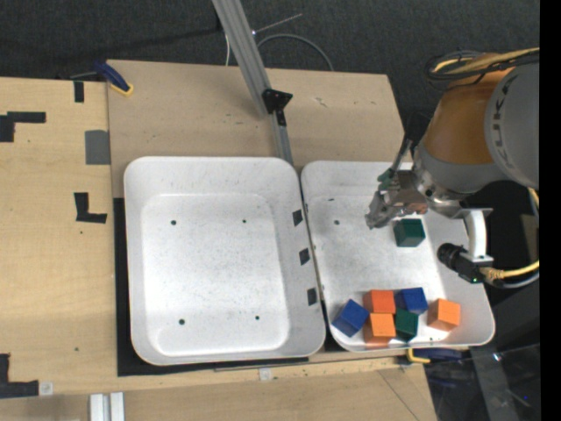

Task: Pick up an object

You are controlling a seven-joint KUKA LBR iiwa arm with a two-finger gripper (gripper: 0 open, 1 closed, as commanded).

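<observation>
Camera view: claw [383, 210] over right bin [351, 182], mid-right of frame, just left of green cube [408, 232]; open/closed state can't tell.

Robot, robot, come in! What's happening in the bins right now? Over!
Pincer low over the right bin. Green block just beside it, not gripped. Six more blocks clustered at the near rim, clear of the pincer.

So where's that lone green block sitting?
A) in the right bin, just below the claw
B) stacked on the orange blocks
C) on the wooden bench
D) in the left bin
A: the green block lies in the right bin, right beside the claw.
</observation>
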